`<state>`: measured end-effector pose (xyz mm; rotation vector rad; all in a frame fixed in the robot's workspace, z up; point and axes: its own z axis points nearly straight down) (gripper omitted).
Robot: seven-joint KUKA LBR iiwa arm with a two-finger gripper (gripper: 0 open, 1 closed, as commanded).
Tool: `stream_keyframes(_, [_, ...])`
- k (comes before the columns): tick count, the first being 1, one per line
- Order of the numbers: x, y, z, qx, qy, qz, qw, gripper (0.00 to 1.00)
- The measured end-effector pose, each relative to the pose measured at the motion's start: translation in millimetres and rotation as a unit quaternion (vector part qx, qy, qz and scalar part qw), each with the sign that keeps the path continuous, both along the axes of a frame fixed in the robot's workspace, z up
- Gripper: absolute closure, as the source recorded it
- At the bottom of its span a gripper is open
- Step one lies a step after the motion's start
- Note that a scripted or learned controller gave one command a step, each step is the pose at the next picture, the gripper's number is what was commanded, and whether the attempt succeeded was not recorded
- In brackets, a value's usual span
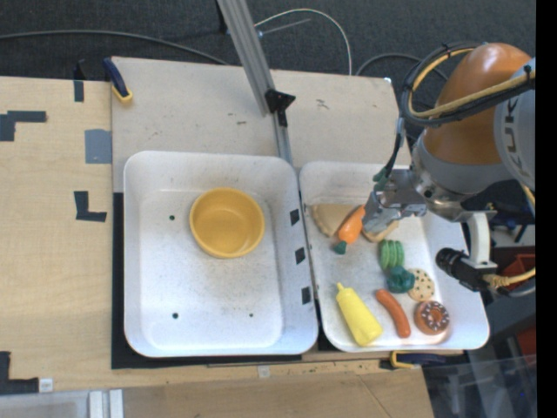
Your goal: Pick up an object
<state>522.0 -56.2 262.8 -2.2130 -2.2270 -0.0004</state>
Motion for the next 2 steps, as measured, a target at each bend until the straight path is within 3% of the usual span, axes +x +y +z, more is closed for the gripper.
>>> stream_keyframes(2, [18.6, 107.1, -9.3, -0.0003, 0.000, 0.000, 1.0000, 1.00])
